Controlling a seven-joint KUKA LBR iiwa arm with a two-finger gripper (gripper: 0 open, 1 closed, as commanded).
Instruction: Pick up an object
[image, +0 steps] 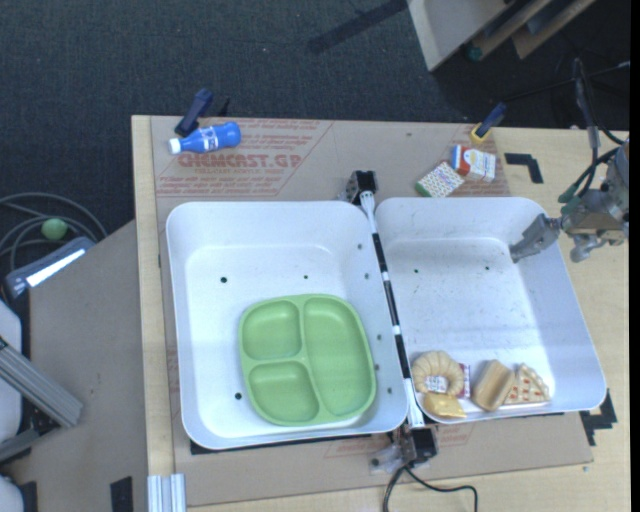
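at the near edge of the right bin (560, 310) lie a round pastry (437, 372), a bread roll (491, 384) and a wedge-shaped slice (528, 385) in a row, touching one another, while the left bin (200, 260) bears a green divided plate (305, 358). farther back, the gripper (558, 240) hangs over the right bin's far right rim with its fingers spread apart and nothing between them. beyond the bins, a blue bottle (205, 139) and small cartons (456, 173) rest on the bench (300, 160).
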